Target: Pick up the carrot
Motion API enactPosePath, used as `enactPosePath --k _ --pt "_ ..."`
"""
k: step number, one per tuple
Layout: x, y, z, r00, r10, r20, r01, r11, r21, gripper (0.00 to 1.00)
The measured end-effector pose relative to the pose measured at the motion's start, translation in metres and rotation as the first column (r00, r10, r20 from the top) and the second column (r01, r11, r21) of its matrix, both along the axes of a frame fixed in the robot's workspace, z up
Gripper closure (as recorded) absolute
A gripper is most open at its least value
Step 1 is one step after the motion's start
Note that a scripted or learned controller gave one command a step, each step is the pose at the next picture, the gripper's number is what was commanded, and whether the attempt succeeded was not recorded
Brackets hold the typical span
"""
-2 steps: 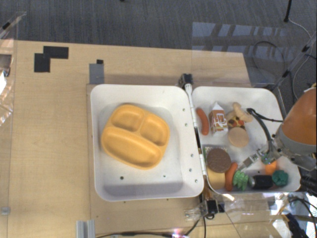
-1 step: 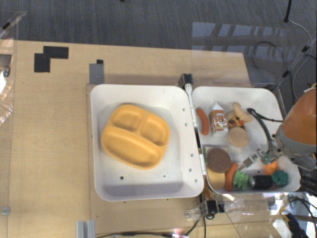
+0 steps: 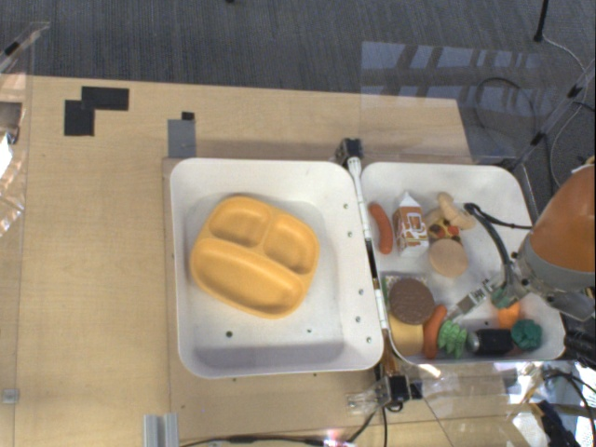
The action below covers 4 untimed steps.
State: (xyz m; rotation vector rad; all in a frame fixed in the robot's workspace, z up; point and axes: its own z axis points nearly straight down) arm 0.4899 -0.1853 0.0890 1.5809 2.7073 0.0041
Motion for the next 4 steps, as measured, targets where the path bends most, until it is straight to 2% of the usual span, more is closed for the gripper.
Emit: enactPosePath --k 1,2,3,4 --pt "0.003 -0.012 0.0 0.995 -0.101 0.0 0.101 0.995 0.014 0.0" --pt "0.005 -0.01 0.0 0.98 -0.201 0.005 0.201 0.979 0.017 0.0" --pt "0.004 0.005 0.001 0.984 0.18 0.014 -0.18 0.984 -0.009 0.0" --pt "0.002 -0.02 0.001 0.949 0.315 0.007 -0.315 0.949 -0.007 0.0"
